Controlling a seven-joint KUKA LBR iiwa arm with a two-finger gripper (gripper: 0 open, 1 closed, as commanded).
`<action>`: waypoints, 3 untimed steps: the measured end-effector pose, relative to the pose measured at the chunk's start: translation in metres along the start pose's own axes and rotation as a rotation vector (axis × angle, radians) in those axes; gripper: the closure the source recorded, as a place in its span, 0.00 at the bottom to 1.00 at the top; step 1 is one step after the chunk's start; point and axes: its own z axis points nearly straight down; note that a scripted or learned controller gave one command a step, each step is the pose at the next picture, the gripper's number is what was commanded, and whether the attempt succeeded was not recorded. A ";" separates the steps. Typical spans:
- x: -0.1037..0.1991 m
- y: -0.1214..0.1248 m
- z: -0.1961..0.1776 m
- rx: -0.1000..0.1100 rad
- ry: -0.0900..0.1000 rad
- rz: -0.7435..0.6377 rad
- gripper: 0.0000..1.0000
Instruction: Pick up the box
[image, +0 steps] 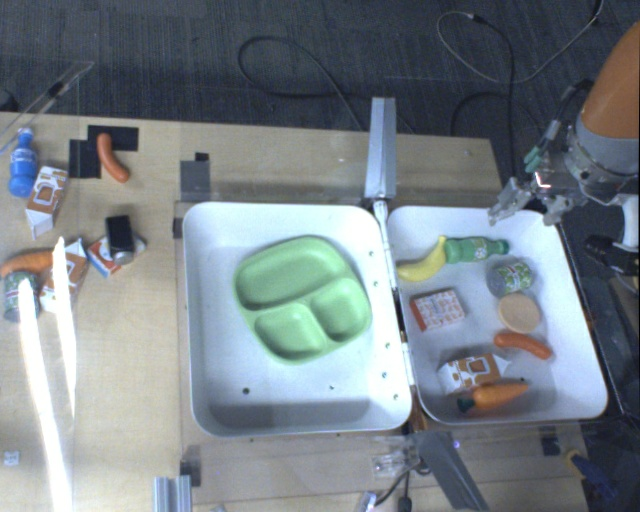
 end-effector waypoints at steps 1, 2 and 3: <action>-0.033 0.021 0.083 0.001 -0.001 -0.080 0.00; 0.057 -0.019 0.136 0.001 0.001 -0.096 0.00; 0.064 -0.057 0.149 -0.005 0.001 0.138 0.00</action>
